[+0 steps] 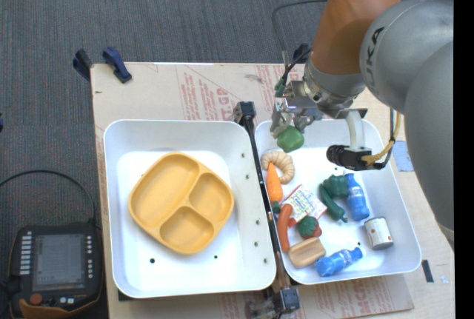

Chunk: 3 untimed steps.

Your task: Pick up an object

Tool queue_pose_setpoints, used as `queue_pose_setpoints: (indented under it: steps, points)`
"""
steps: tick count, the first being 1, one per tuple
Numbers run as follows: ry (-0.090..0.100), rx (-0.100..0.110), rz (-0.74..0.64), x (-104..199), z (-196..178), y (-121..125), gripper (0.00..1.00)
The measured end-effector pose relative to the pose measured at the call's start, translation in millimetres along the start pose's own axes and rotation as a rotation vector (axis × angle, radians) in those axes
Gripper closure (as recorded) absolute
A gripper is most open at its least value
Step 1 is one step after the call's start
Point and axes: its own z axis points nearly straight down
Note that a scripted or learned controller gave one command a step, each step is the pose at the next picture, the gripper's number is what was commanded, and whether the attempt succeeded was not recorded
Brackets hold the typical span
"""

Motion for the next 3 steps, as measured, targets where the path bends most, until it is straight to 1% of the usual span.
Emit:
queue_pose_setpoints:
  steps: [1, 3]
  points:
    - [-0.001, 0.002, -0.002, 65, 6, 0, 1.0]
    - [-0.003, 0.01, -0.014, 66, -10, 0, 1.0]
